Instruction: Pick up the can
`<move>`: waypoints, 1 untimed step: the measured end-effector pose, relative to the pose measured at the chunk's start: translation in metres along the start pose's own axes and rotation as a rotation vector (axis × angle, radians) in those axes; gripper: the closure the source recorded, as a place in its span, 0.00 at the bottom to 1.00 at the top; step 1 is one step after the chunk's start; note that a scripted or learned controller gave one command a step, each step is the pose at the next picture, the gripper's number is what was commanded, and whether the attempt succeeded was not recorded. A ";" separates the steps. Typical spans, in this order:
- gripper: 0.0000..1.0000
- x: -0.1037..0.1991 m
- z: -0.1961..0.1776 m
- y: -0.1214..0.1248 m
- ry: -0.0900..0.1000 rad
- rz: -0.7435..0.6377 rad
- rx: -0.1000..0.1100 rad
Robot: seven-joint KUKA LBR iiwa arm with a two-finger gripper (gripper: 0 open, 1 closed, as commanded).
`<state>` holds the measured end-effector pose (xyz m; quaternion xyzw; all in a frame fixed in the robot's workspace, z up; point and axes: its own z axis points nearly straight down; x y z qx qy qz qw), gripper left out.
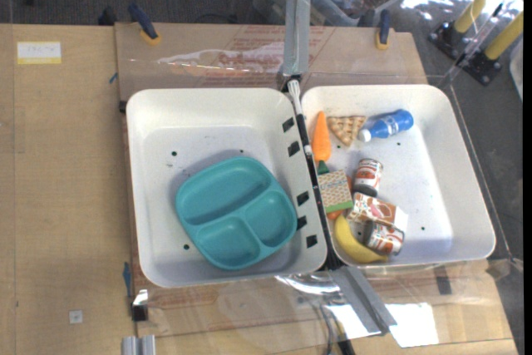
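Observation:
A small can (366, 177) with a red and white label lies on its side near the middle of the right bin (440, 179). A second can-like item (385, 239) with a similar red label lies at the bin's front, against a banana (351, 244). Between the two sits a white and red carton (378, 212), touching both.
A blue bottle (387, 125), a pizza slice toy (346, 129) and a carrot (320, 137) lie at the back of the right bin. A patterned box (335, 189) rests by the divider. The left bin (166, 137) holds a teal divided plate (236, 213).

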<state>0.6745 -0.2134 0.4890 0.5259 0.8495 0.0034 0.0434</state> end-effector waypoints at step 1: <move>1.00 -0.001 -0.013 0.002 -0.008 -0.002 -0.006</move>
